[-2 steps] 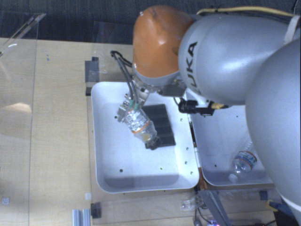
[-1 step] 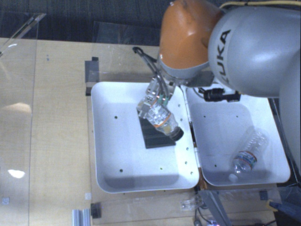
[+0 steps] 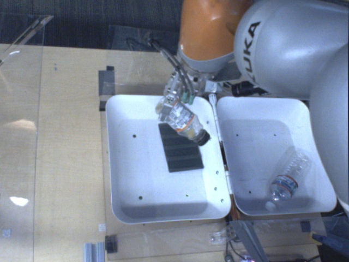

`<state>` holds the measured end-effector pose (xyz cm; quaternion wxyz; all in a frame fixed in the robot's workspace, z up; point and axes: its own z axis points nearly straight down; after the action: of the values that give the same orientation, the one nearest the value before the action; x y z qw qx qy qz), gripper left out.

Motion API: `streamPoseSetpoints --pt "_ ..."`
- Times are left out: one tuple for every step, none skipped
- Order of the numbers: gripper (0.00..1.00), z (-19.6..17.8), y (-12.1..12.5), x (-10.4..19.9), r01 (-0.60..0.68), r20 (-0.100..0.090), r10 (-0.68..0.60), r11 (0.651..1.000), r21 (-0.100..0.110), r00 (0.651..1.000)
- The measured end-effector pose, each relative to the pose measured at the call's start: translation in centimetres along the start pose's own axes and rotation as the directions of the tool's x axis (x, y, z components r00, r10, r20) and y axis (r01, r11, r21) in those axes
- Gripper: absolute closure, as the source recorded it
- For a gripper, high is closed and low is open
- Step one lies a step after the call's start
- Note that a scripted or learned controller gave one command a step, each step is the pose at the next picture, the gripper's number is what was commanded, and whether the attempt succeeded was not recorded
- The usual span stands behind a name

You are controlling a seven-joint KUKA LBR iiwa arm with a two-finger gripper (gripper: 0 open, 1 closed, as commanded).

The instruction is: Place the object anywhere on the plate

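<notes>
"KUKA" reads in dark letters on the grey arm casing [image 3: 272,42], running down the shell near the top right; no other writing is legible, the bottle labels are too small to read; arm is smooth glossy grey with a rounded orange band [image 3: 210,21] above the wrist; gripper [image 3: 175,107] hangs over the upper part of the left bin [image 3: 125,146], pointing down and left; small clear plastic bottle [image 3: 186,124] sits at its tip, tilted, dark cap toward lower right, pale label with an orange stripe around the body; fingers appear clamped on the bottle's upper end, though the contact is partly hidden by glare on the plastic; bottle is above the top edge of the plate [image 3: 181,149], its cap end overlapping the plate's upper right corner in this view; cannot tell if it touches the plate; plate is a flat dark grey rectangle, matte, with faint ribbing across it, lying skewed mid-bin; both bins are shallow white moulded trays with rounded corners and small dark holes in the floor; right bin [image 3: 251,124] holds a second bottle [image 3: 288,179], clear and crinkled, lying on its side, blue label, white cap toward lower left; bench [image 3: 54,146] is pale wood grain under a reflective clear sheet.
</notes>
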<state>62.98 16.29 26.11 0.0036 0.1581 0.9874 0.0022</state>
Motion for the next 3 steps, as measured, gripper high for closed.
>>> streamPoseSetpoints --pt "1.00 2.8 -9.9 -2.7 0.263 0.000 -0.263 0.965 0.001 0.965" --pt "1.00 0.5 -8.1 -5.9 0.556 0.004 -0.556 0.831 0.000 0.831" --pt "1.00 -0.7 -7.9 -6.0 0.553 0.014 -0.553 0.833 -0.003 0.833"
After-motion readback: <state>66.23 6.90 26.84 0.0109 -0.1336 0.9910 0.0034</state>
